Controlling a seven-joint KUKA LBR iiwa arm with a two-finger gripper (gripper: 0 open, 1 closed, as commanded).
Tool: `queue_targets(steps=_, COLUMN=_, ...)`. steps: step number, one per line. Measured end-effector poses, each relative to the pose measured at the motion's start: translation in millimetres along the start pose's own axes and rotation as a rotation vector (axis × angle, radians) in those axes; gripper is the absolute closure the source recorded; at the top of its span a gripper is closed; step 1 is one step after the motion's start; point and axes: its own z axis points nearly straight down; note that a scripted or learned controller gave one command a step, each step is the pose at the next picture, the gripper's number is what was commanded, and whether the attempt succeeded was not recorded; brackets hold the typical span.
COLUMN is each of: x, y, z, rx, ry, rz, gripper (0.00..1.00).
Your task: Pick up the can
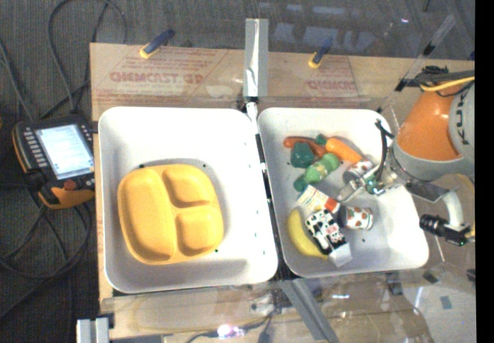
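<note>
The can (358, 218), small and white with red markings, lies in the right bin (401, 253), near its middle and right of a black-and-white carton. My gripper (364, 181) hangs just above and behind the can, reaching in from the right under the orange wrist band. It overlaps a pale object at the bin's centre, and nothing shows clearly held in it.
The right bin also holds a banana (297, 233), a black-and-white carton (328, 232), a small white-and-red box (312, 197), green toys (315, 173) and an orange carrot (342, 150). The left bin (116, 133) holds a yellow divided tray (171, 212). A teach pendant (58, 152) lies far left.
</note>
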Motion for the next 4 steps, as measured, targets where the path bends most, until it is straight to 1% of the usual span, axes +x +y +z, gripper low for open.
queue_targets(steps=1, x=-10, y=-1, z=-2, rx=0.008, ry=0.014, rz=-0.061, gripper=0.00)
queue_targets(steps=2, x=-8, y=-6, z=-3, rx=0.009, ry=0.020, rz=-0.027, gripper=0.00)
queue_targets(steps=3, x=2, y=-53, z=-2, rx=-0.011, ry=0.011, rz=-0.087, gripper=0.00)
queue_targets(steps=4, x=-29, y=14, z=-82, rx=0.016, ry=0.017, rz=0.092, gripper=0.00)
